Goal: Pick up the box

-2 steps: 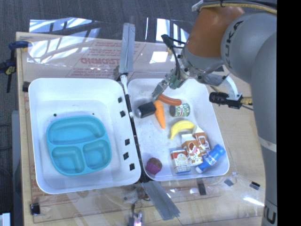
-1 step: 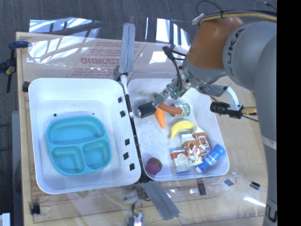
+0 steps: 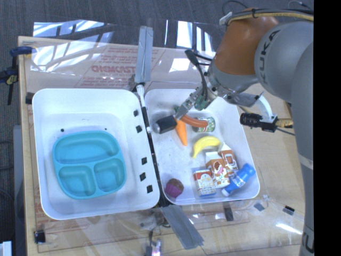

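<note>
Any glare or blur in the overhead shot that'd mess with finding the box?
Camera view: window glare streaks the clear panel behind the bins, not the right bin; the box is evenly lit and fairly sharp; the end effector is small and soft, casting little shadow.

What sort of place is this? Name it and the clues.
Probably a robotics lab bench for pick tests: a KUKA arm over two white bins, toy food like a banana, and clamps on the bench.

Bright, even light, window glare on clear sheet [image 3: 106, 52], sharp
</note>
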